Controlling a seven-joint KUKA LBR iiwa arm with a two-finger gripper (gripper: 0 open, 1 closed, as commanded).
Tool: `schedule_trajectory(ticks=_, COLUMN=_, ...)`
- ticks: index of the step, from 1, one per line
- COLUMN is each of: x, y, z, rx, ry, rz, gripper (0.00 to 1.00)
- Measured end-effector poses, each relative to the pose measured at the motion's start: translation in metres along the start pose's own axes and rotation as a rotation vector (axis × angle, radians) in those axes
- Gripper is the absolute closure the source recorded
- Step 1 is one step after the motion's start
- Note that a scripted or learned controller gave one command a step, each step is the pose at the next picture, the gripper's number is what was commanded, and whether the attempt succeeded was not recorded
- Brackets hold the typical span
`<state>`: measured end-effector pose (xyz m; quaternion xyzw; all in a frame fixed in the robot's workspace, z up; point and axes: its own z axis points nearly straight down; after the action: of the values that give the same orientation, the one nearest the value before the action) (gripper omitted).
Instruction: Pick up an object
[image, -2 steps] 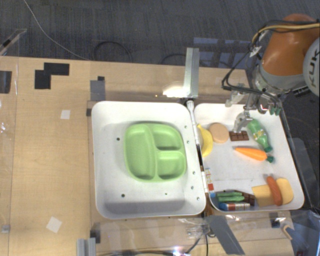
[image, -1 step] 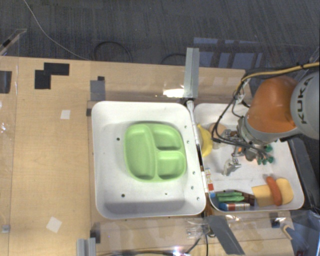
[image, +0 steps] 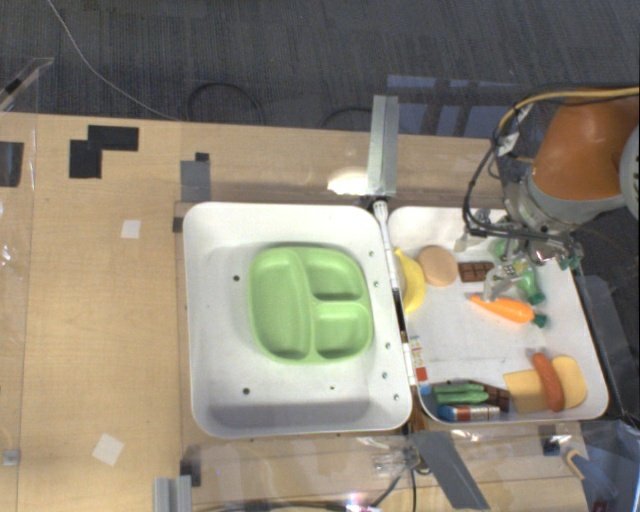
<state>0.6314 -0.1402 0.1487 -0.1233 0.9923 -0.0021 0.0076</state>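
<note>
Above carrot (image: 505, 310) hangs pincer (image: 507, 277) (seemingly unladen).

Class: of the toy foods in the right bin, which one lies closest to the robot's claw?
The orange plastic carrot with a green stem, directly beneath the claw. The yellow banana, tan bun and red sausage lie farther off.

We see a bench (image: 90, 330) of pale wood with a smooth, faintly shiny finish. Both bins (image: 215, 400) look like matt white plastic, and the divided green plate (image: 305, 305) in the left one looks like smooth plastic with a soft sheen. The carrot (image: 503, 310), banana (image: 410, 282) and sausage (image: 547, 380) look like glossy toy plastic. The arm's orange band (image: 585, 150) is smooth and glossy. The floor (image: 250, 50) looks like dark ribbed carpet.
</note>
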Motion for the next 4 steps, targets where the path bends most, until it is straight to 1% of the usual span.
schedule_trajectory(ticks=1, x=0.054, y=0.004, z=0.058, rx=0.0, ry=-0.001, rz=-0.068, gripper=0.0)
schedule_trajectory(ticks=2, x=0.062, y=0.073, z=0.056, rx=-0.001, ry=-0.004, rz=-0.414, gripper=0.0)
schedule_trajectory(ticks=3, x=0.062, y=0.046, z=0.01, rx=-0.004, ry=0.002, rz=-0.691, gripper=0.0)
schedule_trajectory(ticks=4, x=0.033, y=0.039, z=0.056, rx=-0.004, ry=0.0, rz=-0.632, gripper=0.0)
